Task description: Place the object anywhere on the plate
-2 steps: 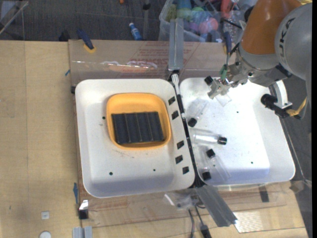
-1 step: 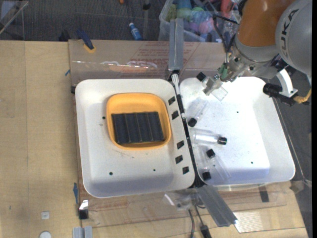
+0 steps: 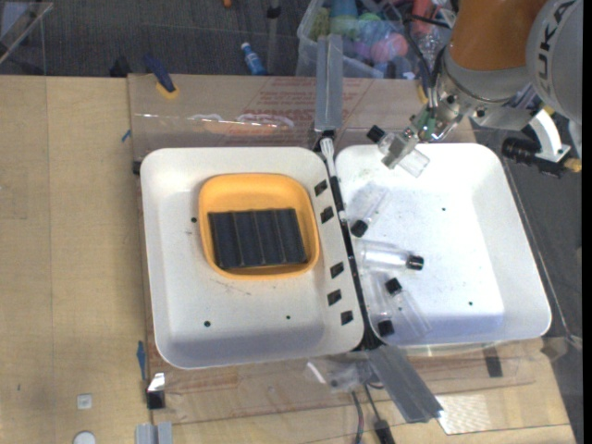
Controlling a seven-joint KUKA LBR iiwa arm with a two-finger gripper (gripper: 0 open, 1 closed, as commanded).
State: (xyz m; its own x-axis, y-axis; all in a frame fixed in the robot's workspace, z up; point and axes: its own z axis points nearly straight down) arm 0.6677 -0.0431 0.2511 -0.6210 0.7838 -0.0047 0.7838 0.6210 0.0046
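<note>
Lying well below pincer (image 3: 407,151): clear tube (image 3: 388,261).

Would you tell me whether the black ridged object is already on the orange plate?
Yes: the black ridged object lies flat inside the orange plate, in the left bin.

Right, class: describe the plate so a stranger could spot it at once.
Start at the left white bin. The plate lies in its middle: yellow, squarish with rounded corners. Unlike the clear tubes in the right bin, it bears a dark ribbed slab.
</note>
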